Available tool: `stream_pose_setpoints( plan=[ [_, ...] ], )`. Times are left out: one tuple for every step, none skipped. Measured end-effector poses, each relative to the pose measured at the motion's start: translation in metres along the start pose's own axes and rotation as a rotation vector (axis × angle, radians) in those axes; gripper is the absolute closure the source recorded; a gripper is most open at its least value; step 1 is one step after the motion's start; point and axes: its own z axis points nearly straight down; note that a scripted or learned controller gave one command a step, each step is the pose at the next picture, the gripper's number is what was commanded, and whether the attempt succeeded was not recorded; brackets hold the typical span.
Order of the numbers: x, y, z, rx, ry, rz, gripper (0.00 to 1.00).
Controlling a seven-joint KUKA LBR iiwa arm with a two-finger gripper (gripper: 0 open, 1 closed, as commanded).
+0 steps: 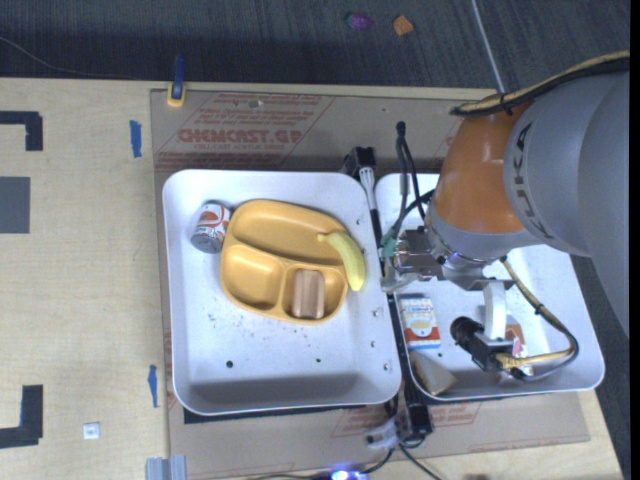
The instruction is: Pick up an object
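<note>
My wrist and orange band (480,183) cover most of the right bin (585,363), so my gripper (420,258) is mostly hidden; can't tell how far open it is or if it has hold of anything. It sits over the bins' shared edge. Small carton (419,323) lies just below it. Left bin (190,368): yellow divided tray (262,253) w/ banana (347,258), brown block (306,293), crushed can (209,226) beside. Cardboard (240,128) under bins, dark carpet (250,18) behind.

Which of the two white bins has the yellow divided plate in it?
The left bin. It holds the yellow plate with a banana; the right bin lies under the arm.
</note>
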Motion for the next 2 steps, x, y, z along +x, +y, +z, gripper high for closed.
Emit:
stream_pose_setpoints(
  plan=[
    [-0.0501,-0.036,-0.0102,0.002,-0.001,0.003,1.0],
    [-0.0498,-0.036,-0.0102,0.002,-0.001,0.002,0.0]
  ],
)
